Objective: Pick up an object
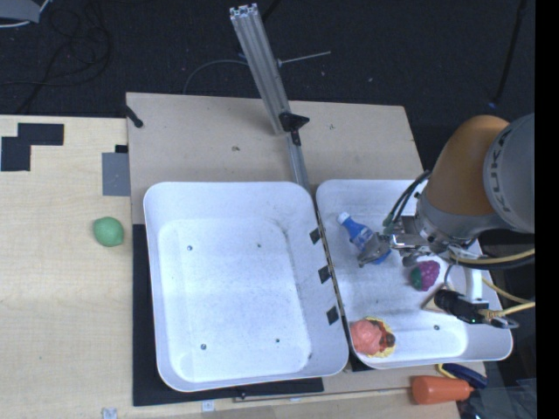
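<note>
The arm reaches low into the right bin (397, 347), apparently to close on the blue bottle (356, 231) lying just left of the gripper (377, 250); whether that tool is spread or pinching, I cannot tell. This bin also holds a purple-and-green toy (425, 274) and an orange-red lump (373, 337) near its front wall, while the left bin (175, 201) sits alongside.

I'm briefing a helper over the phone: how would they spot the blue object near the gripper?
Find the right-hand shallow white bin of the two. In its upper left part, beside the two-finger gripper, lies a small blue plastic bottle with a white cap. It is the bin's only blue item; the neighbours are a purple-and-green object and an orange-red lump.
</note>
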Controlling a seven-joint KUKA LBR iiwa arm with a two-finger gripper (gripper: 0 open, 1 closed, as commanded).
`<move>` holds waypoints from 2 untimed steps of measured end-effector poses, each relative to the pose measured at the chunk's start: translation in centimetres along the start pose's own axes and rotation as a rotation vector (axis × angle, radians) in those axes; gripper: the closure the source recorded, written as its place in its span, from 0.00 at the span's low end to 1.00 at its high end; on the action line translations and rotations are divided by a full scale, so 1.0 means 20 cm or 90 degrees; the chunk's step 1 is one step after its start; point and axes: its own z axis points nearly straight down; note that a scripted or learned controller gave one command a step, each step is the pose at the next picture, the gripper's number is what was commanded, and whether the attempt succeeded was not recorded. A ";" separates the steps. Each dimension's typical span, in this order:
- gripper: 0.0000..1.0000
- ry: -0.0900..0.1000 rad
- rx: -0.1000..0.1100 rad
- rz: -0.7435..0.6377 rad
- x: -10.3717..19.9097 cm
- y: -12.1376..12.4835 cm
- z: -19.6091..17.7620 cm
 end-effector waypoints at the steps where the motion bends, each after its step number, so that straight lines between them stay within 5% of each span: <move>1: 0.00 0.000 -0.003 0.000 0.00 0.00 0.18; 2: 1.00 -0.001 -0.005 0.001 0.00 0.00 0.12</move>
